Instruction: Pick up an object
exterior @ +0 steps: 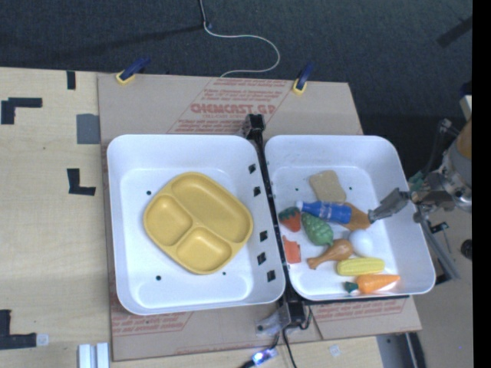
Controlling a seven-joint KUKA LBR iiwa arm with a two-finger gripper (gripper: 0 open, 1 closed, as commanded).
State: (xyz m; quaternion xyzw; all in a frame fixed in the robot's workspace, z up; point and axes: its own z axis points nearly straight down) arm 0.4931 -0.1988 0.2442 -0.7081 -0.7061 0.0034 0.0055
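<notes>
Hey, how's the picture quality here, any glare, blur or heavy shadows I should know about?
Camera view: even, soft lighting with faint shadows. The white right bin looks slightly washed out near the toy corn. The yellow tray is sharp, while the gripper at the right looks a little soft. The straight bin edges show no obvious distortion.

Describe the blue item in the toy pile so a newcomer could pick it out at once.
Look in the right white bin, the one beside the bin with the yellow divided plate. Near its middle, just below a tan bread slice, lies a blue bottle on its side. It is the only blue toy there, with a green vegetable right under it.
</notes>
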